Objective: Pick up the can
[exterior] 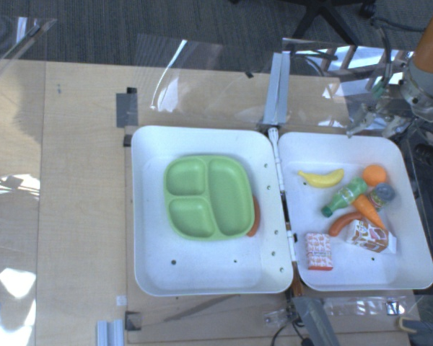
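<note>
The can (382,193) is small, with a grey-blue top. It stands in the right bin (411,265), wedged between an orange (374,174) behind it and a carrot (368,209) in front. A green bottle (343,197) lies just to its left. My gripper (375,114) hangs over the back rim of the right bin, well behind the can and apart from it, with nothing seen in it. The arm's orange band (429,49) is at the top right.
The right bin also holds a banana (321,178), a red sausage (339,224), a snack packet (368,236) and a small red-and-white box (319,251). The left bin (148,265) holds a green divided plate (208,197). A metal divider post (277,92) stands behind the bins.
</note>
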Available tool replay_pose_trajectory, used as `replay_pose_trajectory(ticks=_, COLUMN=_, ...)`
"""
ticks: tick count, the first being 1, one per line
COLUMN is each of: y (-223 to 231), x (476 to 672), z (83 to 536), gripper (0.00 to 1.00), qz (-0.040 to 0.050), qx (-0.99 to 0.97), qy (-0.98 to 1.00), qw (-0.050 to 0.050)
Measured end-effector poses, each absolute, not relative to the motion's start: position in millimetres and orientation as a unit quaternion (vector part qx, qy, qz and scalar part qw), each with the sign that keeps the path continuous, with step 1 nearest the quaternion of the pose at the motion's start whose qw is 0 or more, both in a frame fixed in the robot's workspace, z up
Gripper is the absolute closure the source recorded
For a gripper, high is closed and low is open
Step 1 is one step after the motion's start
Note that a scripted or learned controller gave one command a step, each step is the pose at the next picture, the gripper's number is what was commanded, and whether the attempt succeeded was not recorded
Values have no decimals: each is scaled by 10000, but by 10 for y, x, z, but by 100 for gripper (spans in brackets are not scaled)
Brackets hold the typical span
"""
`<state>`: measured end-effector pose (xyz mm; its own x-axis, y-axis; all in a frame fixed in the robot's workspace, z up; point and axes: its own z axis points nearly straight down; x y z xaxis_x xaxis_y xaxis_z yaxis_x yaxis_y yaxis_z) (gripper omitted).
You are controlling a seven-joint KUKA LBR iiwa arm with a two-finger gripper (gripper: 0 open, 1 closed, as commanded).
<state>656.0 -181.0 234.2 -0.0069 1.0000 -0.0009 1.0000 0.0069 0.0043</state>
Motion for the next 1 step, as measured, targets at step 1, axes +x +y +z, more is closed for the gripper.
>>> replay_pose_trajectory(ticks=1, y=-2004, x=6670, z=1222, gripper=0, qz=10, qx=8039, qy=5948, qw=25)
